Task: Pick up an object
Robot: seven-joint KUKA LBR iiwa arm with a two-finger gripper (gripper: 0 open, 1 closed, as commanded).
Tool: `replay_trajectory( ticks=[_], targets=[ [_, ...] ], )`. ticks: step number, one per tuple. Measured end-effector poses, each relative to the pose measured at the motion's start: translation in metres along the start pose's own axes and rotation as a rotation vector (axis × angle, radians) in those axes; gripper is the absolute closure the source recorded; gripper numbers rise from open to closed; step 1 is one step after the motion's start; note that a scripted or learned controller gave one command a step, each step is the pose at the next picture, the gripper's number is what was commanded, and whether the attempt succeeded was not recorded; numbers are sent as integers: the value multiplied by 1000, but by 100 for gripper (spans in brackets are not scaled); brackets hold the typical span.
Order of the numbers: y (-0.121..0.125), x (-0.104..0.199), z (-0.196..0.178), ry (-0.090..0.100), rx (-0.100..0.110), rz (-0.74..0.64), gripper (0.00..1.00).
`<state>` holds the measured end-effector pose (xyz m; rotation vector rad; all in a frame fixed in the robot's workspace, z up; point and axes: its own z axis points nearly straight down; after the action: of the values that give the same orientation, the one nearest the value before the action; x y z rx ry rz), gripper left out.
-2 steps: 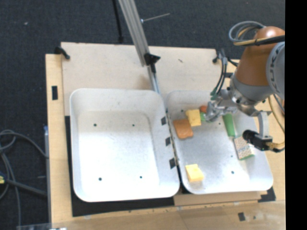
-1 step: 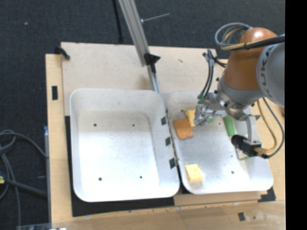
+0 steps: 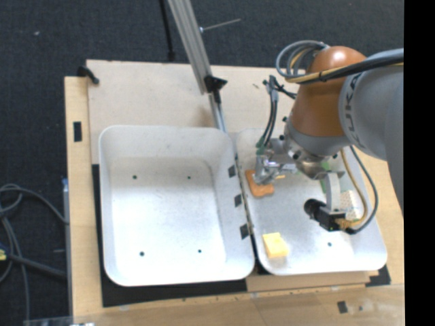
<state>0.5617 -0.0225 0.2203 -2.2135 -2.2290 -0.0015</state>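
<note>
I am looking at an evenly lit, fairly dim feed with soft overall focus and coarse grain. The two white bins (image 3: 170, 202) are reading brightest, close to washing out along their rims, while the dark floor (image 3: 41, 19) around the bench (image 3: 136, 90) is swallowing detail. Light is seeming to fall from above: the arm (image 3: 340, 107) is casting only a faint shadow on the right bin's floor, and its orange band (image 3: 326, 100) is carrying a small soft highlight. Edges are looking slightly smeared, and small parts near the wrist are blurring together.
</note>
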Motion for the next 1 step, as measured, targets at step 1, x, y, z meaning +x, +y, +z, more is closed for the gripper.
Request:
replay_trajectory(
  ticks=[1],
  targets=[
    [-16, 49, -17, 2, 0, -1, 100]
  ],
)
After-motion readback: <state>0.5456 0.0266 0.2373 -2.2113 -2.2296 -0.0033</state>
